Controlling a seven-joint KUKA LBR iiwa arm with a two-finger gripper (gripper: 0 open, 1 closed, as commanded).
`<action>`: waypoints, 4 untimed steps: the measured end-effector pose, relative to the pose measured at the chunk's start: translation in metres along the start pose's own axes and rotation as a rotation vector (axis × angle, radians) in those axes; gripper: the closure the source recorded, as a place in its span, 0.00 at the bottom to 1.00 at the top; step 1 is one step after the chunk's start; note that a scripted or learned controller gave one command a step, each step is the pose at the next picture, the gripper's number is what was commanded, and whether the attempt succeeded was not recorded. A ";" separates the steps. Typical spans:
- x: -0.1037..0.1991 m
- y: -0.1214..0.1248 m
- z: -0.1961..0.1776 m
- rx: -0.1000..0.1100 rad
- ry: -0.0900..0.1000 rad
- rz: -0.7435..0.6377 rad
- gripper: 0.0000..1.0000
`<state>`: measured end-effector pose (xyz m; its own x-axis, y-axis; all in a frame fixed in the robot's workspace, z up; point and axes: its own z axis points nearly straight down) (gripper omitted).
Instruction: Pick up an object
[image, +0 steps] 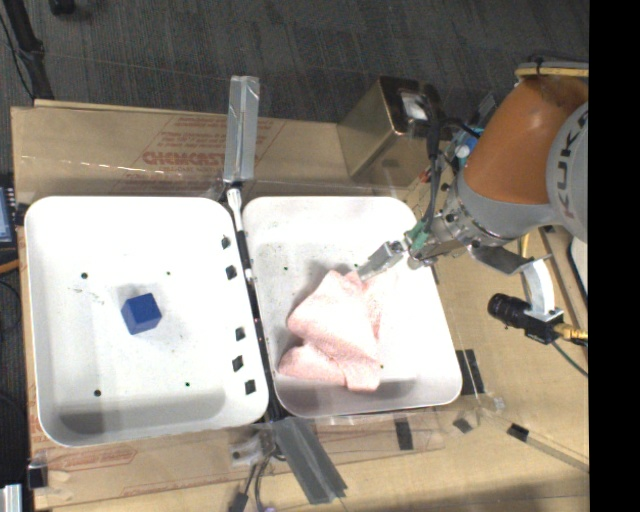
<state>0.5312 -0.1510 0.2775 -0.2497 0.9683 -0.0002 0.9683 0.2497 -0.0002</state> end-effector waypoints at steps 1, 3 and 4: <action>-0.032 0.018 0.113 0.005 0.002 0.064 0.00; -0.054 -0.028 0.147 0.004 0.003 0.041 0.00; -0.069 0.032 0.185 0.000 0.000 -0.067 0.00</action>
<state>0.5796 -0.2101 0.0926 -0.3136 0.9496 0.0002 0.9496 0.3136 0.0001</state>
